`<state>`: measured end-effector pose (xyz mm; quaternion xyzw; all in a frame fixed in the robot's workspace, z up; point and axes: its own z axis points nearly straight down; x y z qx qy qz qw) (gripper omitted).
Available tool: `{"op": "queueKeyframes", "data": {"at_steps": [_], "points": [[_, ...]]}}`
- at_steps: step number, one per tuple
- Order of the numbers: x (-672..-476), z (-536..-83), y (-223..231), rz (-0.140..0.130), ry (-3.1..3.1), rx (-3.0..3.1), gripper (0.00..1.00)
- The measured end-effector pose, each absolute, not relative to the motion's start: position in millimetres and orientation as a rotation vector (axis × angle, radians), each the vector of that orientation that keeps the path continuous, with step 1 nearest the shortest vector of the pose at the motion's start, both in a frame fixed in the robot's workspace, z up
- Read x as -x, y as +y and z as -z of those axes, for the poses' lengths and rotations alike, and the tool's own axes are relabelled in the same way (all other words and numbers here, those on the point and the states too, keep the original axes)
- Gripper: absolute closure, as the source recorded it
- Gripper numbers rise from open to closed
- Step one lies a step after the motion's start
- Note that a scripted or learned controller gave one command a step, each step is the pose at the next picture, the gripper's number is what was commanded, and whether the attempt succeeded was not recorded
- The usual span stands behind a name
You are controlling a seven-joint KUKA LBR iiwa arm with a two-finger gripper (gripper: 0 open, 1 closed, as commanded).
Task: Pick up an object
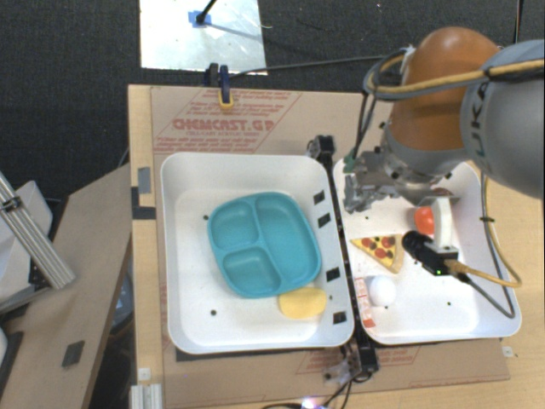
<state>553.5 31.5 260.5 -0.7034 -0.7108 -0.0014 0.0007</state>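
Note:
My gripper [359, 196] hangs low over the back left part of the right bin [477, 318], close to the wall shared with the left bin. A toy pizza slice [380, 250] lies just in front of it, a short way apart. A small white ball [382, 291] rests nearer the front of that bin. A red-orange rounded thing [424, 220] sits to the gripper's right, partly hidden by the wrist hardware. I see nothing held at the gripper.
The left bin [192, 313] holds a teal divided plate [264, 244] with a flat yellow piece [303, 303] at its front edge. The bulky arm covers the back of the right bin. A red-and-white label [364, 307] lies by the divider.

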Motion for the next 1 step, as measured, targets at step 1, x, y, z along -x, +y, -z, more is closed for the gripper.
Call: {"op": "queueKeyframes", "data": {"at_steps": [1], "points": [[-540.5,-260.5,83.6,0.003,-2.232,2.209,1.00]]}}
